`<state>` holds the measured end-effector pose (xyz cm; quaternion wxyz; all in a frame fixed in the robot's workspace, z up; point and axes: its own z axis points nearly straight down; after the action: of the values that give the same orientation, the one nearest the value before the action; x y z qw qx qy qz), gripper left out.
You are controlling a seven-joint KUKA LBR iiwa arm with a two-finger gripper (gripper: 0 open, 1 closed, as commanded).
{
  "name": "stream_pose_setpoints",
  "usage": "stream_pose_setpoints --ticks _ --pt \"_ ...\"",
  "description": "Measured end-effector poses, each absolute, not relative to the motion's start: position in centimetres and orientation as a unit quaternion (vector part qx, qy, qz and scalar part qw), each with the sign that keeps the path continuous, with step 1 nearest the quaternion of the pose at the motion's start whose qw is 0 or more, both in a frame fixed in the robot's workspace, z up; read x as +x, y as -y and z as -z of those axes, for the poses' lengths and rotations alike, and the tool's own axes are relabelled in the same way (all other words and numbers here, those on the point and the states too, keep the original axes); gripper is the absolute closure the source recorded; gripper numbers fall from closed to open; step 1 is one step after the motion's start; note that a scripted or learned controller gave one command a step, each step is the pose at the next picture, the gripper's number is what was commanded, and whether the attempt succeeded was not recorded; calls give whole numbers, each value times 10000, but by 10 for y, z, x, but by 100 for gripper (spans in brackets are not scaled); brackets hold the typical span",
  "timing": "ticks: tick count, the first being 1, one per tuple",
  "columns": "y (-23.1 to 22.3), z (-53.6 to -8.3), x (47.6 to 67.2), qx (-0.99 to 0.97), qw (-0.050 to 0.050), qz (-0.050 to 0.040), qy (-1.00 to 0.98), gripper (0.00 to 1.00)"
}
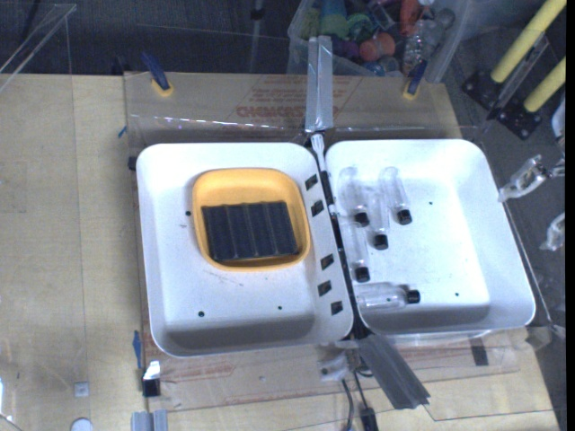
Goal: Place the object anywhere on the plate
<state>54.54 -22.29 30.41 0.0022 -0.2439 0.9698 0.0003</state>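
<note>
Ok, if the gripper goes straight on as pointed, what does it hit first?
Probably the right bin at its outer rim, just left of the gripper, then the clear vials. Its heading and height are unclear at the frame edge.

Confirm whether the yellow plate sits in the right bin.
No, the yellow plate sits in the left bin, holding a dark ridged object.

Pale wooden tabletop (63, 241) under even light, backed by dark floor (180, 16). Clear plastic tub of bright mixed toys (377, 16) behind, yellow foam tubes (539, 34) far right. Clear taped sheet (225, 106) across the back edge, blue clamps (159, 77) at its corners.
</note>
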Motion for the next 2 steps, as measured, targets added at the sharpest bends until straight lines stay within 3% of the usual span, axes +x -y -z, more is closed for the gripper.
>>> stream_pose_setpoints --ticks 1,2 --pt "219 -328 509 -3011 19 -3 -9536 0" --pt "223 -321 503 -4846 18 -6 -8747 0"
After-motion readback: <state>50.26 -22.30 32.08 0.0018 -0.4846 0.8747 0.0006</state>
